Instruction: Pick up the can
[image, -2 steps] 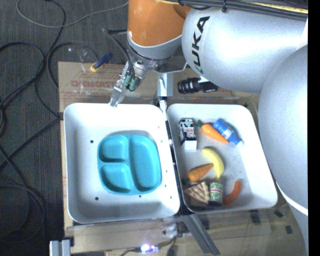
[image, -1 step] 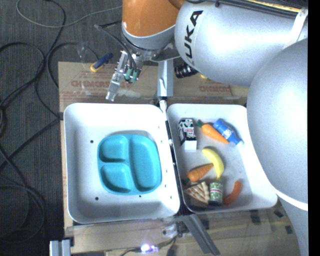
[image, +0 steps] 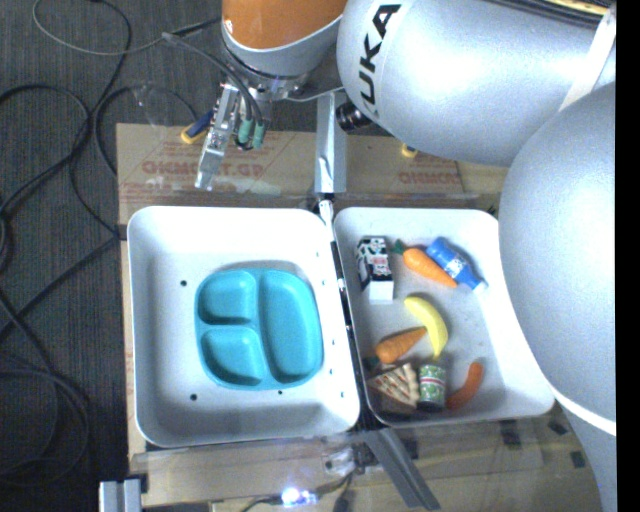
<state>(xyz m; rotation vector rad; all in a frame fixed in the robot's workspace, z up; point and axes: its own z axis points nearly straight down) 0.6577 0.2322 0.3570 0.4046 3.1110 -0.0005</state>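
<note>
The can (image: 432, 385) is small, green-labelled and upright, near the front edge of the right bin (image: 515, 330). It stands between a toy sandwich wedge (image: 393, 388) on its left and a red-orange sausage (image: 466, 384) on its right. My gripper (image: 226, 145) hangs beyond the far edge of the left bin (image: 160, 300), over the brown cardboard, far from the can. Nothing is seen in it.
The right bin also holds a black-and-white carton (image: 376, 266), two carrots (image: 428, 266) (image: 400, 343), a blue bottle (image: 456, 262) and a banana (image: 428, 322). A blue divided plate (image: 262, 325) lies in the left bin. The arm's grey body covers the right side.
</note>
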